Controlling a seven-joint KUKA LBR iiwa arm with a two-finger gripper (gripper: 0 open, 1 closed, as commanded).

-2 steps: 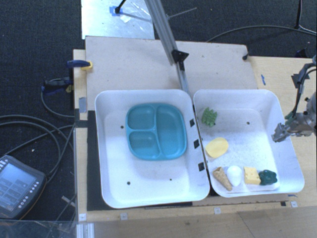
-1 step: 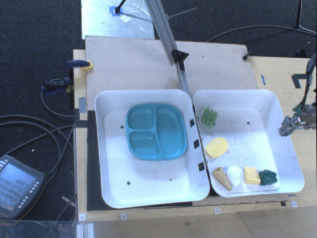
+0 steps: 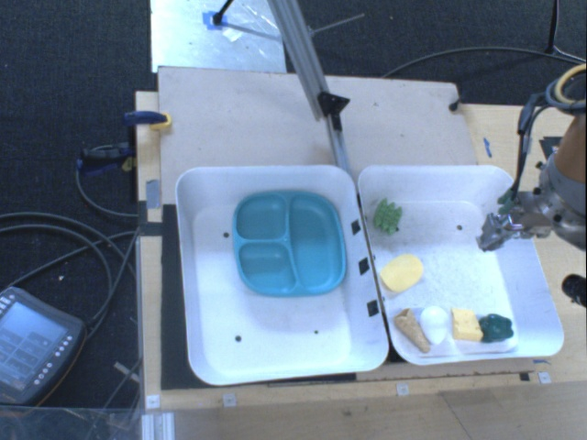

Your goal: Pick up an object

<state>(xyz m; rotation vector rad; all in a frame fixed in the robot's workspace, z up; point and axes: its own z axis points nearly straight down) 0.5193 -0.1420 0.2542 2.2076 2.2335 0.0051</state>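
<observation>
Tool [image 3: 489, 236] sits over the right edge of the right bin [image 3: 459, 183], reaching in from the right on the grey arm [image 3: 561, 191]. Cannot tell its state; the tip is small and blurred, and nothing is visible in its grip.

Objects for picking all lie in the right bin, left of and nearer than the tool. A green knobbly piece [image 3: 387, 215] is at the far left of the bin, close to the dividing wall. A yellow rounded piece [image 3: 403, 272] lies nearer, also by the left wall, well apart from the tool. Along the near edge, a row of four runs left to right: a tan cone-shaped piece [image 3: 412, 329], a white egg-like piece [image 3: 434, 324] touching it, a yellow block [image 3: 466, 324], and a dark green lump [image 3: 496, 327] just beside the block.

Left bin [image 3: 211, 337] holds a teal divided plate [image 3: 289, 243] with three compartments, set toward the far side.

Both bins rest on the table [image 3: 275, 117]. A slanted metal pole [image 3: 303, 49] crosses the far part, ending near the gap between bins. Blue clamp [image 3: 147, 118] at the table's left edge. On the floor at the near left, a handheld control pendant [image 3: 37, 342] with cables.
</observation>
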